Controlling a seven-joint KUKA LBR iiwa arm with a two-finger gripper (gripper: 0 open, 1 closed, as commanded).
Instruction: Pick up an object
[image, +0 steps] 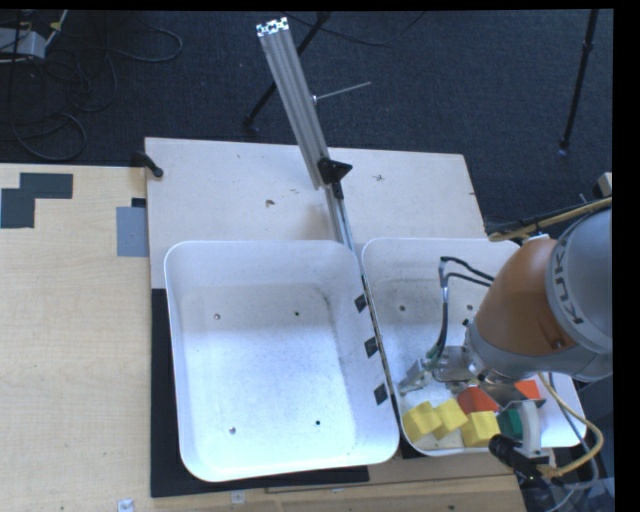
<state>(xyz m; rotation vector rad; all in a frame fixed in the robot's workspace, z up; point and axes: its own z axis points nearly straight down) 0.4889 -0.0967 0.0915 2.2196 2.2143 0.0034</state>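
My gripper (418, 378) is low in the right bin (415, 270), near that bin's left wall. The arm's orange band (518, 300) and grey wrist cover much of the bin. Just below the gripper lie two yellow blocks (432, 418) (481, 427), close to the bin's front rim. A red-orange piece (474, 401) sits between them and the wrist, and a green piece (511, 419) lies to the right of the yellow blocks. I see nothing held by the gripper.
The left bin (190, 300) stands beside the right one, its floor bare white. A slanted aluminium rail (300, 110) runs from the back down between the bins. Cables (455, 270) hang off the wrist over the right bin.
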